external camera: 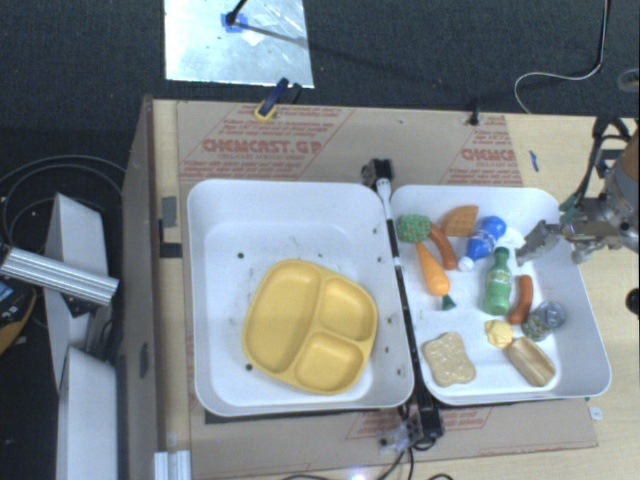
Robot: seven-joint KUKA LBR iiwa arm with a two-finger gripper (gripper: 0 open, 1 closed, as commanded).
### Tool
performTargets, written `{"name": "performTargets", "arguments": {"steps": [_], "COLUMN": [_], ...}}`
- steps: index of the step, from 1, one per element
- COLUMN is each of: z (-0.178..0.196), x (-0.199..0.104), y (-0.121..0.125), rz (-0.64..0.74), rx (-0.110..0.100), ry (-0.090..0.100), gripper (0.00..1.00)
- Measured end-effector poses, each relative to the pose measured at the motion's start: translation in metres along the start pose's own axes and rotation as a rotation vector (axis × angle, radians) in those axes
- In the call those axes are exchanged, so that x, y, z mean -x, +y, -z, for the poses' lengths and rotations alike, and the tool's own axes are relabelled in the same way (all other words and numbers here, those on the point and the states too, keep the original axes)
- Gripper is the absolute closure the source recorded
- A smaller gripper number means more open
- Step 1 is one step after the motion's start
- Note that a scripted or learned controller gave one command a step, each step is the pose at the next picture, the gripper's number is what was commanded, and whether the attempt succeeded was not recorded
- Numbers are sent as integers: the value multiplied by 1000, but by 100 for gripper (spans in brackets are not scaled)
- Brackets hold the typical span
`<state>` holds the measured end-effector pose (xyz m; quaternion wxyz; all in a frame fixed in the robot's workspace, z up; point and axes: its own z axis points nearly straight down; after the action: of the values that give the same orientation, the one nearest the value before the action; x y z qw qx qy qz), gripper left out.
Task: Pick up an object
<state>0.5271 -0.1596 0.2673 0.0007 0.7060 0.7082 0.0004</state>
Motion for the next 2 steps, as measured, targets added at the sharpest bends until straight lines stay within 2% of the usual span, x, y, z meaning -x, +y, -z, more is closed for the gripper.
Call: {"name": "performTargets", "arguments": {"steps": [1, 2], "z": [-181, -183], "x": [-62, -73], "y": [15, 106], "rz": [0, -2], "rx": [0, 0], "ry": [0, 0], "gripper": [0, 0]}}
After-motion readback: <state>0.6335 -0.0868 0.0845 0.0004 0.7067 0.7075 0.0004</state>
